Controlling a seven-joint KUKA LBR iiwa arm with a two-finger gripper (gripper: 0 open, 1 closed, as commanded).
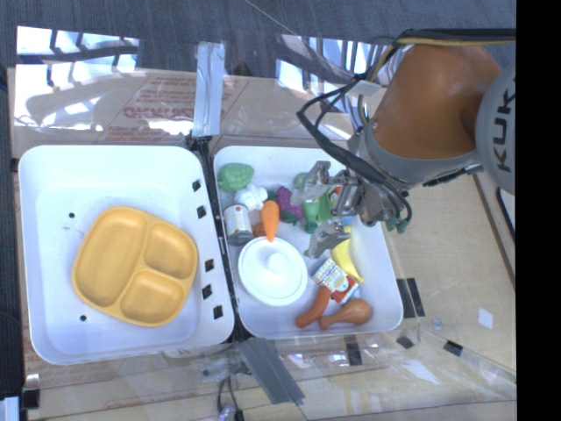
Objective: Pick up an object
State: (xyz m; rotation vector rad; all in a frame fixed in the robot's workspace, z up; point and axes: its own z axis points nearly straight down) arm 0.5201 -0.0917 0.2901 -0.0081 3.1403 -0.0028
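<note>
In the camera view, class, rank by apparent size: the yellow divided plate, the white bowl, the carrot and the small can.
1. yellow divided plate
2. white bowl
3-4. carrot and small can look alike; unranked.

Divided tray (133, 265) in left bin (35, 235); food toys (289, 253) fill right bin (386, 261).

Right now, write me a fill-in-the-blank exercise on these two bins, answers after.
1. The yellow divided plate lies in the ____ bin.
2. The white bowl sits in the ____ bin.
3. The carrot is coloured ____.
4. The end effector hangs over the ____ bin.

Missing words: left; right; orange; right
</note>
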